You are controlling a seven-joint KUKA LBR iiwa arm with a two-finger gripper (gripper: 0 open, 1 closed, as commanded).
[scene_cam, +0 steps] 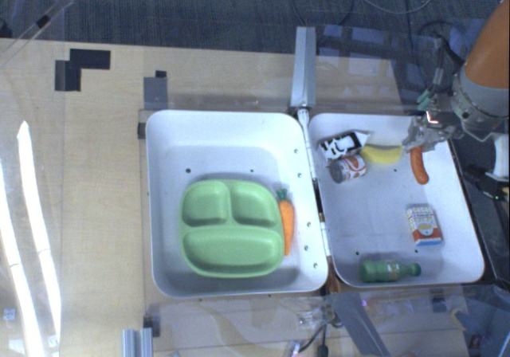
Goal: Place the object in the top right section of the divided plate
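Green divided plate [231,228] is sitting in the left bin [167,188], w/ a carrot [287,222] lying just beside its right edge, touching or nearly so. Gripper [420,139] is hanging over the far right part of the right bin [470,260], right above a hot dog [419,166]; can't tell if it's gripping anything. Near it to the left are lying a banana [382,155], a can [348,168] and a black-and-white packet [343,143]. A small carton [424,225] is sitting mid-right, a green bottle [388,270] lying at the near edge.
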